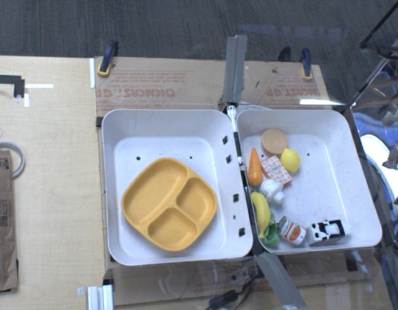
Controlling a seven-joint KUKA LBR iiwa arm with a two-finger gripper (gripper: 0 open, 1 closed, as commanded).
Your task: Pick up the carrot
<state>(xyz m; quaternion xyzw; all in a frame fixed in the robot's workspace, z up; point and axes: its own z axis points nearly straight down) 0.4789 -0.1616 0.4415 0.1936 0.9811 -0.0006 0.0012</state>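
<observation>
The carrot (254,166) is a small orange cone lying along the left wall of the right bin (341,173), its tip pointing to the far side. A red-and-white packet (276,170) touches its right side, and a white lump (271,189) lies just in front of it.
In the right bin there are also a tan disc (274,141), a lemon (290,160), a banana (261,210), a green item (270,235), a small can (291,230) and a black-and-white carton (326,232). The left bin (121,141) holds a yellow divided plate (169,203).
</observation>
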